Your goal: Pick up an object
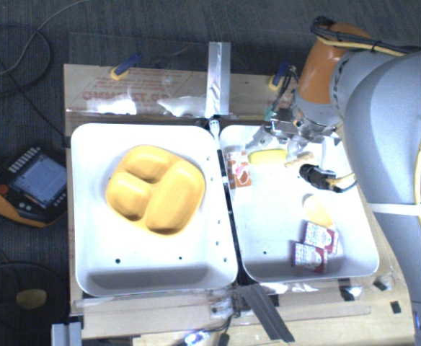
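Note:
My gripper [295, 144] hangs over the far part of the right bin [268, 254], just above and beside a pale yellow flat piece [267, 156]. A small red and white carton [238, 169] leans against that bin's left wall. Two red and white packets [316, 245] lie near the front right corner, with a pale yellowish patch [318, 210] behind them. A large yellow lumpy object [155, 187] sits in the middle of the left bin [95, 265]. I see nothing between the fingers.
The grey arm with its orange band [322, 67] covers the right side of the view. A black cable plug [318, 177] hangs below the wrist. A handheld pendant [27, 186] lies on the floor at left. A metal divider [218, 78] stands behind the bins.

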Controlling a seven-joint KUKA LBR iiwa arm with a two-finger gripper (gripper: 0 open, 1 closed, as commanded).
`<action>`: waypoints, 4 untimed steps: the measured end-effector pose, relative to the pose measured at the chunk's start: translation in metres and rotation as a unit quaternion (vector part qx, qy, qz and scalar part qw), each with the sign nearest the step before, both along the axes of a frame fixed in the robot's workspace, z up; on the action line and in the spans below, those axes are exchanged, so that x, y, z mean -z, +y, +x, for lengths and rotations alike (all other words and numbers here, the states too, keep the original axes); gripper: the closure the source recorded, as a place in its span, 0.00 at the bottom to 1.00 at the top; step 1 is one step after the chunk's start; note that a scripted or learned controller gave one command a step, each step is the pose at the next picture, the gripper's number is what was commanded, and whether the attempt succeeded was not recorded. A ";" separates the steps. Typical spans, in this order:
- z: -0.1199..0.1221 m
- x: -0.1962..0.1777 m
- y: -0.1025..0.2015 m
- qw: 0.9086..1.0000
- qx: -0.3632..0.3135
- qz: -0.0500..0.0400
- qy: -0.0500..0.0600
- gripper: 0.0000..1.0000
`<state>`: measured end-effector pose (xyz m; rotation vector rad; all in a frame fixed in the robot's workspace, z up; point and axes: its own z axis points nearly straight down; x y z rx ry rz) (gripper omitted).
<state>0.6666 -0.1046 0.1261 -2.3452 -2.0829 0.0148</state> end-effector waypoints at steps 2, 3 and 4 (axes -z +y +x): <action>-0.012 0.000 0.008 0.998 -0.057 0.000 -0.011 0.00; 0.003 0.010 -0.003 0.991 -0.133 -0.003 -0.026 0.00; 0.012 0.016 0.000 0.983 -0.184 -0.003 -0.017 0.00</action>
